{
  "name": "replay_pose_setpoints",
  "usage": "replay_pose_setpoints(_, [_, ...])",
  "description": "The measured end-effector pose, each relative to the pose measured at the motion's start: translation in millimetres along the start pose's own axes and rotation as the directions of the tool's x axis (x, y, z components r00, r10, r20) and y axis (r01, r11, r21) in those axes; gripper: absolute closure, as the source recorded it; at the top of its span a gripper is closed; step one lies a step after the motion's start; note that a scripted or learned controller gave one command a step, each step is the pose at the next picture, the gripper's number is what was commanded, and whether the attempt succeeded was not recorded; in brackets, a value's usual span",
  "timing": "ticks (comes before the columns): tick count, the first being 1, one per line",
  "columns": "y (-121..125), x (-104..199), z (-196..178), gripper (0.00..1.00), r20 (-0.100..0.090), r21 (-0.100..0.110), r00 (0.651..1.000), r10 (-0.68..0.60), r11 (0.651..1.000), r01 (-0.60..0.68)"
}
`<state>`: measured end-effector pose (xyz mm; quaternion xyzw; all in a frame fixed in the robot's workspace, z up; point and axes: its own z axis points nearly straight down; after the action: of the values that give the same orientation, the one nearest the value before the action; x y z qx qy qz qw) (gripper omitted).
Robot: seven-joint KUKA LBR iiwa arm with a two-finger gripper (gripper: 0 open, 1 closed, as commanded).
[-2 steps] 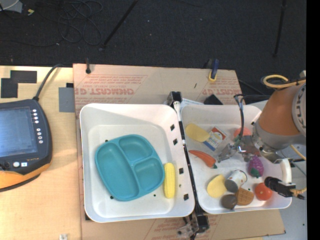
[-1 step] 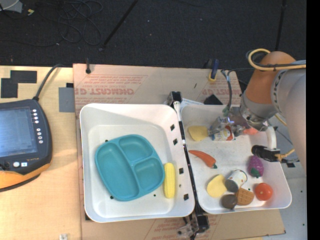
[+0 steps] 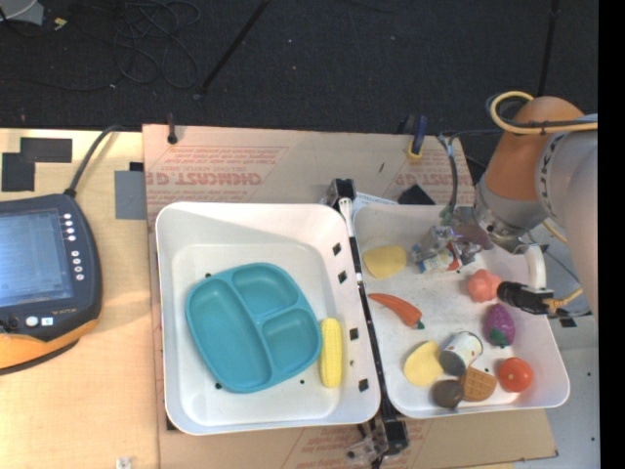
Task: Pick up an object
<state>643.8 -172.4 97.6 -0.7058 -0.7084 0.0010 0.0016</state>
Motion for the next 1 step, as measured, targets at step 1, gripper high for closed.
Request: replay_pose_setpoints(1, [-52.7,32.7,-19.0,1.00,-0.002,0.003,1.000,0.006,1.000,-0.006])
